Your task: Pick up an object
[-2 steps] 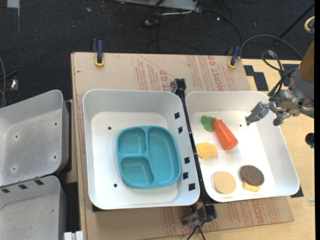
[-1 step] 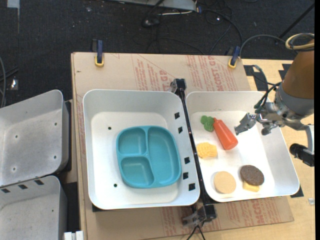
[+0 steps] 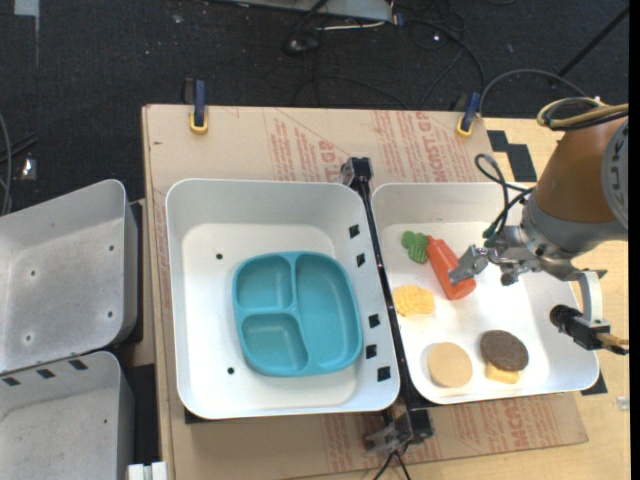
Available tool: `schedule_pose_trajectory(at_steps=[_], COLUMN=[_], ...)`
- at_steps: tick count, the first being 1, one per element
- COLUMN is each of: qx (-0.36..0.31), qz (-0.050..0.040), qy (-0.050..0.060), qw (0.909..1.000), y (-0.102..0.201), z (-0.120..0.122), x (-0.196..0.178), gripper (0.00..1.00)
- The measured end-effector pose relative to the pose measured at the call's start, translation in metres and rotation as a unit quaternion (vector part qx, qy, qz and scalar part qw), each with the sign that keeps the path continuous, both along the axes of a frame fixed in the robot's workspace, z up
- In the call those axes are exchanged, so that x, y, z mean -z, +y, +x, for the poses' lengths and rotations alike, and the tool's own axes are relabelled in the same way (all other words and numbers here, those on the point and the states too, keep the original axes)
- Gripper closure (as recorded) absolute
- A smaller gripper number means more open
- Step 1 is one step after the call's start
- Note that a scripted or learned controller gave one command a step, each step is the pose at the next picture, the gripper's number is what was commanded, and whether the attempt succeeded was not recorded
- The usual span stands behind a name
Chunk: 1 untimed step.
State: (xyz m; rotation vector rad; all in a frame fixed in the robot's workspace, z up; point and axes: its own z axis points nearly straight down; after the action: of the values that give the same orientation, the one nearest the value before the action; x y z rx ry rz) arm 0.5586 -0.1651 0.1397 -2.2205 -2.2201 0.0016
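Carrot (image 3: 447, 267) in right bin (image 3: 570, 368), touching the jaws (image 3: 468, 265) at its lower end — grip state unclear

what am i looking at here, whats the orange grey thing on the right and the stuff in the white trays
That is a robot arm, seen by one fixed camera looking down at a slant on a bench. Its two-finger gripper sits right at a toy carrot, though a firm hold cannot be confirmed. Two white bins sit side by side. The left bin holds a teal divided plate. The right bin holds toy food: the carrot, a yellow corn piece, a tan round cookie and a dark brown cookie on a yellow piece.
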Motion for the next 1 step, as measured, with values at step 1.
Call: schedule_pose_trajectory(at_steps=[1], qx=[0.000], qz=[0.0002], qy=[0.001], qw=[1.0000], y=[0.0008], z=[-0.0004], x=[0.0502], gripper=[0.00])
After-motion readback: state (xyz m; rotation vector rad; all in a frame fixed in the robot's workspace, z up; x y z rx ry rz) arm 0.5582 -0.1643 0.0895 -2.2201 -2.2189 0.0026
